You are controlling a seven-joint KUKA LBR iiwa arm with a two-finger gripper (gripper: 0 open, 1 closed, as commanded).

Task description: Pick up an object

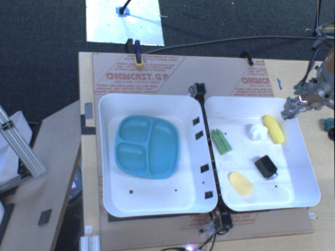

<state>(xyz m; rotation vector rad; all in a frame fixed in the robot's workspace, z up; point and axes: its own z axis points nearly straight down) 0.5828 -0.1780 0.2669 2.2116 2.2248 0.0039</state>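
Two white bins (157, 104) sit on a tan board with red lettering (137, 77). One holds a light blue divided plate (147, 146). The other holds a yellow corn cob (274, 128), a green bundle (220, 141), a small white piece (257, 132), a black block (266, 166) and a pale yellow oval (241, 183).

**Robot lab test bench seen from above**

A lab or test workshop: two white bins (157, 205) sit side by side on a plywood surface (89, 156) covered by a sheet printed "CHEMCAST GP" (137, 76). Cables (220, 40) trail across dark carpet (42, 30), a clamp (138, 54) grips the board's edge, and an aluminium rail (21, 145) leans at left. The arm (319, 88) enters from the right.
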